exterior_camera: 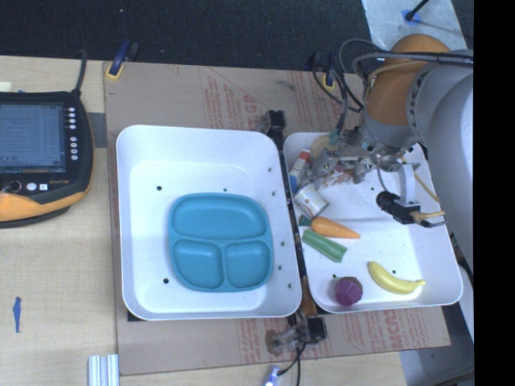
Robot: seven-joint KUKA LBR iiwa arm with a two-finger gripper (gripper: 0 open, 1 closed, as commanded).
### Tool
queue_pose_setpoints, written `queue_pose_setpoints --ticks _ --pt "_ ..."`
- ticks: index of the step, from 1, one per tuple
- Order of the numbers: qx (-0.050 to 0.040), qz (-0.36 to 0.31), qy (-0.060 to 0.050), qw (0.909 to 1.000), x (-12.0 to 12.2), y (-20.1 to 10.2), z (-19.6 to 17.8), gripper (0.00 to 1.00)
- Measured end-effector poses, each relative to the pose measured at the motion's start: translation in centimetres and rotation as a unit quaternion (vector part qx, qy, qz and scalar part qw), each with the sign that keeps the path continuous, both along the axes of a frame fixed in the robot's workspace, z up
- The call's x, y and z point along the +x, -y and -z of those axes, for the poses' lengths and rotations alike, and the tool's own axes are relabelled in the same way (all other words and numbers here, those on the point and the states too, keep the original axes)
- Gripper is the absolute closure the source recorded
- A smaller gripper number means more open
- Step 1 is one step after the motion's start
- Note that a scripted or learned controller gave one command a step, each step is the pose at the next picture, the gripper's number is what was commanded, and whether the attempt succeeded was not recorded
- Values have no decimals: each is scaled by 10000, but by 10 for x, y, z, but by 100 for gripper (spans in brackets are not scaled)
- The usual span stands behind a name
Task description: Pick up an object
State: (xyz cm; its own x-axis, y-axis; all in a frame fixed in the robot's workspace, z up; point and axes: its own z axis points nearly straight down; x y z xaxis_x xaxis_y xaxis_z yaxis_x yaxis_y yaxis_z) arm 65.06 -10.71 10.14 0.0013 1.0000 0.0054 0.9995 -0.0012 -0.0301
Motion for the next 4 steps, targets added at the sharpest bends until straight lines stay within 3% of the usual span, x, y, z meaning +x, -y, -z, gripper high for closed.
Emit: queue_pose_setpoints --ticks 1,2,3,4 --pt "7 -14 -76 10000 -3 1 -8 100" --pt "-20 -29 138 9999 -47 -63 -114 100" --pt "-37 -24 128 9999 -76 3 -57 100" --pt "-35 -27 133 9999 -76 2 -57 0"
